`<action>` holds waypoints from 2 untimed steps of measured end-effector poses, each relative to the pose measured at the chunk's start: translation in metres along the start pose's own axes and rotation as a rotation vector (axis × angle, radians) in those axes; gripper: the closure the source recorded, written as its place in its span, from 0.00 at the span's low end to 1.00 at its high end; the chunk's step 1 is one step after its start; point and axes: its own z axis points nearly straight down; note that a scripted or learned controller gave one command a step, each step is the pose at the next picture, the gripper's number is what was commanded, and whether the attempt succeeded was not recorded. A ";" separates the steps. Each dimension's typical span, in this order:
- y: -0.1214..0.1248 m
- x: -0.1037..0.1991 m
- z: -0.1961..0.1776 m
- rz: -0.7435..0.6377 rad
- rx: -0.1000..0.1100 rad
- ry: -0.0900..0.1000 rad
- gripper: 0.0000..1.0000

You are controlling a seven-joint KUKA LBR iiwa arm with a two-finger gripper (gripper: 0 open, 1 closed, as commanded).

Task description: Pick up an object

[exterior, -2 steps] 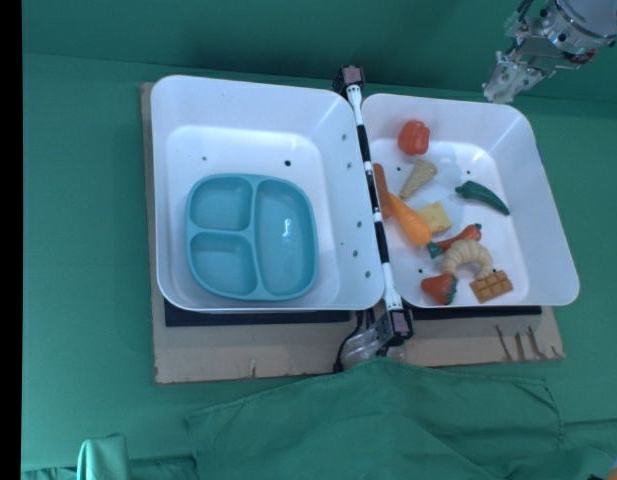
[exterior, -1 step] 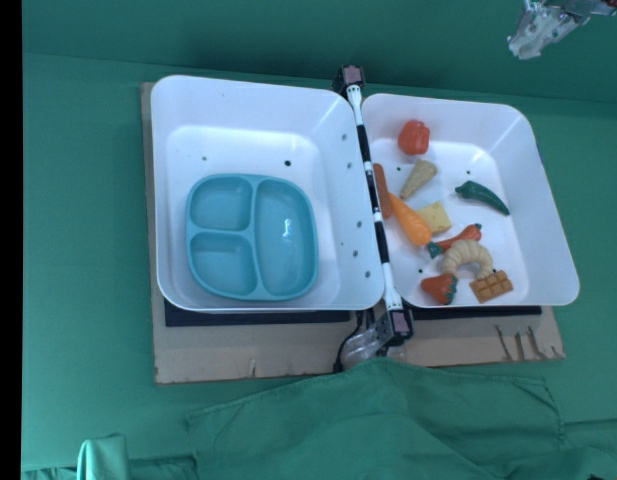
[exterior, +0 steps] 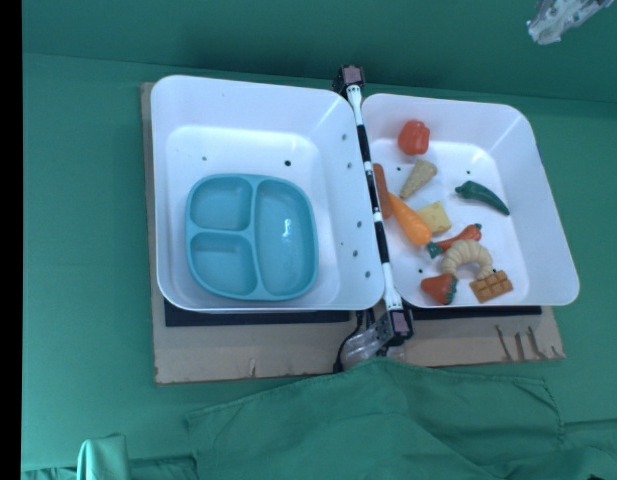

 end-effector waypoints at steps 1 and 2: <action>0.000 0.000 -0.043 -0.001 -0.001 -0.001 1.00; 0.000 0.000 -0.040 0.000 0.004 0.000 0.00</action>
